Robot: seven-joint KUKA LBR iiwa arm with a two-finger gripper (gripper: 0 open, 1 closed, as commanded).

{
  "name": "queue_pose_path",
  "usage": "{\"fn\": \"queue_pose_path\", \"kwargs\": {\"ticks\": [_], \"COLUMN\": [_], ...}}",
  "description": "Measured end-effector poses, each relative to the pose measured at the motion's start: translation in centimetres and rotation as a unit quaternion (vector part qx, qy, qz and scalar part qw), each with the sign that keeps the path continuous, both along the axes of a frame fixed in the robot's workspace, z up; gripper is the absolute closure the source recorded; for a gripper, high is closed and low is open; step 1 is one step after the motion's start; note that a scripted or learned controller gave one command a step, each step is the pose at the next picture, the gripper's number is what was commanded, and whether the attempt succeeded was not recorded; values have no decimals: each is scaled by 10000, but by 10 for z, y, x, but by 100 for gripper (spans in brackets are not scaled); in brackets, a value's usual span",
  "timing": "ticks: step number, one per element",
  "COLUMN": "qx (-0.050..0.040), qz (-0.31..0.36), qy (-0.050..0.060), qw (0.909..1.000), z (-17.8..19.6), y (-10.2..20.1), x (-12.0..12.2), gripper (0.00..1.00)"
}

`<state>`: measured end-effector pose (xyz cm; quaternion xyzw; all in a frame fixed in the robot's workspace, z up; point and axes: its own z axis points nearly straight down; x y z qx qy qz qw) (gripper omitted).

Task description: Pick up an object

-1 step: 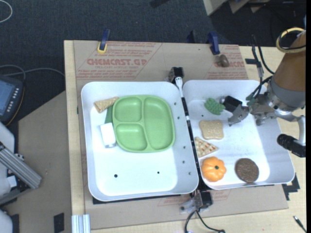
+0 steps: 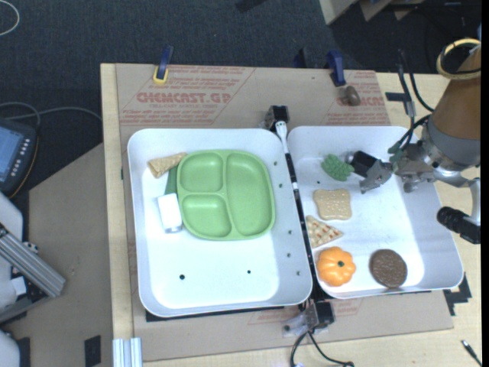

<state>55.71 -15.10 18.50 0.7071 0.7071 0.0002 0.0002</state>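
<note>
Pickup looks undone: the grey gripper hangs in the right white bin, just beside the bumpy green plastic leaf. Open or closed, I cannot tell.

The white bin at nine o'clock has a light green plate, tan wedge and white block. The white bin at three o'clock has a dark green piece, speckled beige bread, grid-patterned yellow waffle, orange pumpkin and brown cookie.

Brown printed board — yellow-tipped clamp and blue clamp on its far edge, dark carpet beyond
</note>
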Motion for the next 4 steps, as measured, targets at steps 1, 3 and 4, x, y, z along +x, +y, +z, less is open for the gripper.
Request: {"fn": "queue_pose_path", "kwargs": {"ticks": [1,3,4], "qx": [7,2,-10], "qz": [-4,-2,2], "qy": [28,-35,-26], "qw": [10000,10000,10000], "z": [-48,-84,-22], "y": [-8,-7,-8], "x": [4,7,2], "gripper": [0,100,100]}}
